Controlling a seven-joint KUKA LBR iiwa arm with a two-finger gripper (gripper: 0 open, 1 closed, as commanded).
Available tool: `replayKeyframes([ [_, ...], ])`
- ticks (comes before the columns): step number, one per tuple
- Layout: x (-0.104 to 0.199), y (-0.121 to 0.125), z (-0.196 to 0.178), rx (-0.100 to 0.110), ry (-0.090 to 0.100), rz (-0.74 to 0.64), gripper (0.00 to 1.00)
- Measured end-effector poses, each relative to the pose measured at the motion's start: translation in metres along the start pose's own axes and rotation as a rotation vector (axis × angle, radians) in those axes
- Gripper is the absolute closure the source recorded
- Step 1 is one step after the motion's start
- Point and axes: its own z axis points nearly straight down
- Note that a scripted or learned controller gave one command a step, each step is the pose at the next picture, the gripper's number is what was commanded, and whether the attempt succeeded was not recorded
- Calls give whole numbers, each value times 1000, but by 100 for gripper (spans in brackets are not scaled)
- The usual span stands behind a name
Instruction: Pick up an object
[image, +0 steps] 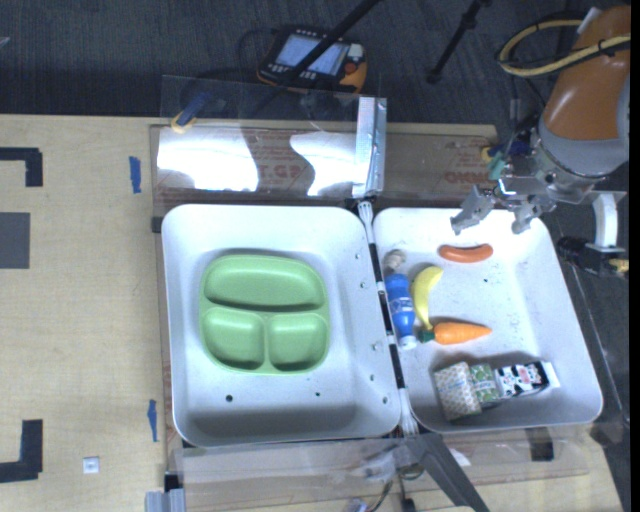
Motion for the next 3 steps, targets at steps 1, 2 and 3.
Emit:
replayKeyframes([
  [1,6,-68,122,-1,0,-42,0],
  [2,6,-68,122,-1,0,-43,0],
  [3,6,-67,114,-1,0,-40,100],
])
